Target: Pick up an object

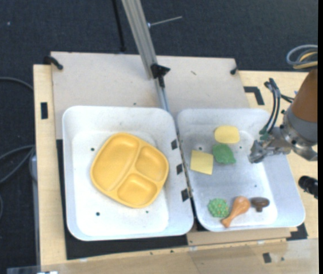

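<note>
Task at an early stage: nothing lifted. The pincer (258, 152) sits low over the right shallow white bin (275, 207), near its right wall; nothing shows between its tips, and whether it is wide or narrow cannot be told at this angle.

Candidates all lie in the right bin:
- smooth yellow rounded lump (227, 134), upper middle;
- bumpy green leafy piece (224, 153) touching or just below it, nearest the pincer;
- flat pale-yellow square slab (202, 162), to its left;
- knobbly green floret-like piece (218, 207), near the front wall;
- glossy tan drumstick shape (236, 209) beside it;
- small dark brown mushroom-like piece (259, 203).

Left white bin (70, 153) carries a yellow plastic divided tray (129, 169), three compartments.

Left to do: descend, close, lift.
</note>
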You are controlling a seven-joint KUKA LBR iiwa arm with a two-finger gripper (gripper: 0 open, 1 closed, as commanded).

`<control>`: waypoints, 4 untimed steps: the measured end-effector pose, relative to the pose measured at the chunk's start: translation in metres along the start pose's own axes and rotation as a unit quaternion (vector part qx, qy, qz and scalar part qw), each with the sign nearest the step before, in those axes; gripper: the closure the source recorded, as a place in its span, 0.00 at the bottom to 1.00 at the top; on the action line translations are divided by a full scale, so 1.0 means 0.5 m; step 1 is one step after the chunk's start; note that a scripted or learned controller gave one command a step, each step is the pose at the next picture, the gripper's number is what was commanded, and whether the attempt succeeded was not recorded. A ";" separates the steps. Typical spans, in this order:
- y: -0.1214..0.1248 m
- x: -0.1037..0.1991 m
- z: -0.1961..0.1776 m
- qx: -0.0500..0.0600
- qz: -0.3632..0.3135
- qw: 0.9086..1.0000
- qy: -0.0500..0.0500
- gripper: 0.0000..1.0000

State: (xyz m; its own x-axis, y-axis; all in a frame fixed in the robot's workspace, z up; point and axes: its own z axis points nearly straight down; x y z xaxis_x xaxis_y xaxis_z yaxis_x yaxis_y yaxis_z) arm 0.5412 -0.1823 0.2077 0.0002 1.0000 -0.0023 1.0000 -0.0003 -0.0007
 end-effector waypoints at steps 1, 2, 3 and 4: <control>0.062 0.089 -0.016 -0.002 -0.004 1.000 0.001 1.00; 0.108 0.178 -0.012 -0.002 -0.004 1.000 0.002 1.00; 0.134 0.267 -0.043 -0.002 -0.004 1.000 0.002 1.00; 0.177 0.368 -0.073 -0.002 -0.004 1.000 0.002 1.00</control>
State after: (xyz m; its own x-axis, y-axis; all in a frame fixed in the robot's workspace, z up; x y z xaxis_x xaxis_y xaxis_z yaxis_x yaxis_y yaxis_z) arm 0.6296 0.0020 0.2437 -0.0080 1.0000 0.0014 1.0000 0.0080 0.0037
